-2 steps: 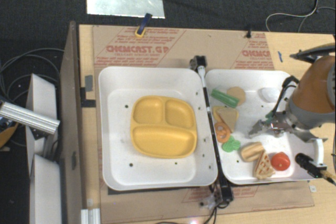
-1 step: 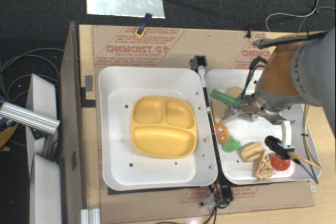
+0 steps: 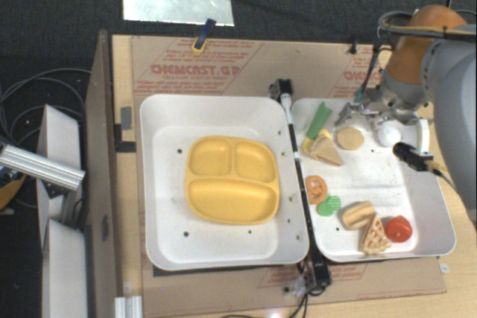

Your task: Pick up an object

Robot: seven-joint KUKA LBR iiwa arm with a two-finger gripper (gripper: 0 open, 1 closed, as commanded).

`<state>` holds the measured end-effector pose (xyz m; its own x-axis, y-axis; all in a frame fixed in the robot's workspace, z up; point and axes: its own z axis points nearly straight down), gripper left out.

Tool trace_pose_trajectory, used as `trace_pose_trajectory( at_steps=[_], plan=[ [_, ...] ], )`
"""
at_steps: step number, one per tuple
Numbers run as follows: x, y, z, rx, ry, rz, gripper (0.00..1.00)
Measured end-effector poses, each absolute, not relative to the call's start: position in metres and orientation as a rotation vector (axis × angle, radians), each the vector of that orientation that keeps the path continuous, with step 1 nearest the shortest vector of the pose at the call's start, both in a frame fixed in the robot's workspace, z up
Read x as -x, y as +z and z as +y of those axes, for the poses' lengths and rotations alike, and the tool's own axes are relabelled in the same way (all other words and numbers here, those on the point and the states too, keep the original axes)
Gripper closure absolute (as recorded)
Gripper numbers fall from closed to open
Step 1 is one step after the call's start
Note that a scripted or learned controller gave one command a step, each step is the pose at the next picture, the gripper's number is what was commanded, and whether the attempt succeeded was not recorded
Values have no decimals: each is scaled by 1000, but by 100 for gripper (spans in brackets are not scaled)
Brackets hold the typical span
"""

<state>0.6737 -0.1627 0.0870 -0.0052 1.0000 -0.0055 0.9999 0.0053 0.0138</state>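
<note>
The right bin holds several toy foods. A green stick, a pale wedge and a round tan biscuit lie at its far end. Further forward lie an orange slice, a small green piece, a bread roll, a pizza slice and a red tomato. My gripper hangs over the bin's far right part, just behind and to the right of the biscuit. A white rounded piece sits right below it.
The left bin holds a yellow divided plate. A black divider clip sits where the bins meet at the back. The grey arm reaches over the right bin's far right corner. Cardboard lies under both bins.
</note>
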Motion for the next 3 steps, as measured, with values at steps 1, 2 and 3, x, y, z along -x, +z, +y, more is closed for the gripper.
trace_pose_trajectory(
  at_steps=[1,2,3],
  plan=[
    [-632,140,-200,-2212,21,2231,0],
    [-646,107,-81,-2201,20,2230,0],
    [-672,86,-88,-2209,9,2225,0]
  ],
)
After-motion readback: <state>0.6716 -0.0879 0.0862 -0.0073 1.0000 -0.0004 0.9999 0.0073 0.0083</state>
